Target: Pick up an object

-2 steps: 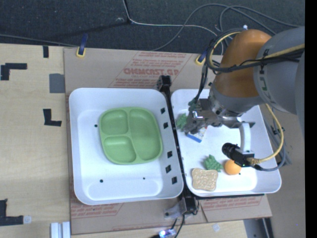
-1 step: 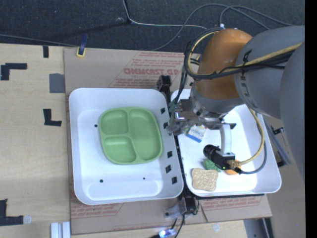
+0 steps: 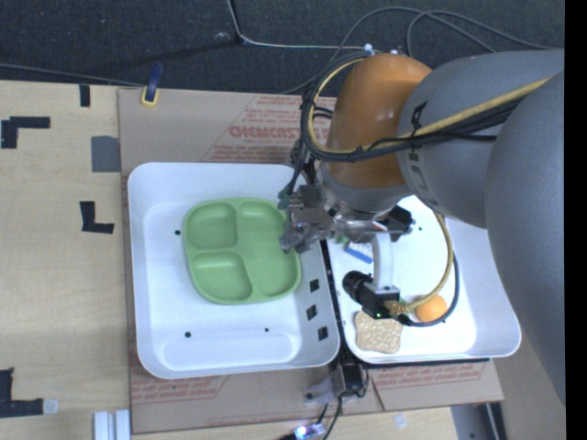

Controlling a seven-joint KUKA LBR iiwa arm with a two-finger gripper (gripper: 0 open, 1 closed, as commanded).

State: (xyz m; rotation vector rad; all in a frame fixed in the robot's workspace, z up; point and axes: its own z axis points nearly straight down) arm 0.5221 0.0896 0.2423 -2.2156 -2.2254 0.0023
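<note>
A green divided plate (image 3: 234, 250) lies in the left white bin (image 3: 156, 337). My gripper (image 3: 295, 235) hangs over the plate's right rim, close to the wall between the two bins. In the right white bin (image 3: 491, 333) lie a tan textured piece (image 3: 378, 335) near the front edge, a round orange object (image 3: 432, 309) beside it, and a small blue object (image 3: 360, 254) partly hidden under the wrist. The arm covers much of the right bin.
The bins sit side by side on a brown cardboard sheet (image 3: 193, 126) on the bench. Black cables (image 3: 275, 42) run across the dark surface behind. The grey and orange arm (image 3: 404, 126) overhangs the back of the right bin.
</note>
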